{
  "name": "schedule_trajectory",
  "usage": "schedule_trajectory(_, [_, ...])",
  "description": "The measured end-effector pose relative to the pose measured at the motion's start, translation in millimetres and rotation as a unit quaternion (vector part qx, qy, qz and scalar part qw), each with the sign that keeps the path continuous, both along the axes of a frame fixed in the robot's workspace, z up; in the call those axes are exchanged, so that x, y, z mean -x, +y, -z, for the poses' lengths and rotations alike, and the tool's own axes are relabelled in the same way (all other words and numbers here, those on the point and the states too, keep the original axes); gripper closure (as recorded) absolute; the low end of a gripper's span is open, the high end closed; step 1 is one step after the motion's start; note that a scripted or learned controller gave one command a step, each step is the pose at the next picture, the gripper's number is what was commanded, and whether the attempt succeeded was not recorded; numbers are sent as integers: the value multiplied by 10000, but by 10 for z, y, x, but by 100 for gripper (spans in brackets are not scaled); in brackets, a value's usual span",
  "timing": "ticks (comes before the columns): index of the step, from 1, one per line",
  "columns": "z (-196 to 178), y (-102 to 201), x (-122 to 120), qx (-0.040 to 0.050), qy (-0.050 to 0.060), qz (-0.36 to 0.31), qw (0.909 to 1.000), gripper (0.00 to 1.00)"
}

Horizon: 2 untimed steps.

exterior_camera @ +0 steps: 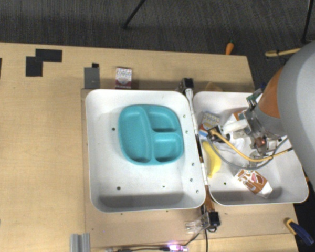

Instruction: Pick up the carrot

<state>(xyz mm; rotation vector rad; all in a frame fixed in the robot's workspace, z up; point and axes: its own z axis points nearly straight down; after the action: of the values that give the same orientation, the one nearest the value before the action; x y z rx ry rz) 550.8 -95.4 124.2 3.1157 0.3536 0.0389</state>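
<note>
Carrot: location cannot be told; it may lie in the clutter of the right bin, under the arm.

Gripper is low over that clutter, amid yellow cables. Whether it is open or closed cannot be told.

Risks, as a judgement:
- It may grab the wrong item, since a yellow banana-like piece and a brown-and-white packet lie near.
- Cables could snag.
- An orange item may be confused with the arm's orange band.

Surface: the left bin holds a teal divided plate. Both bins sit on a pale wood bench. The floor beyond is dark carpet.
</note>
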Motion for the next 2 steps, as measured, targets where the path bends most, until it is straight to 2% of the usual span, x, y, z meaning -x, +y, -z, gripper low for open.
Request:
schedule_trajectory(1, [348,123,-231,-14,67,-333,9994,0])
schedule_trajectory(2, [355,139,-267,-13,81,-237,9997,0])
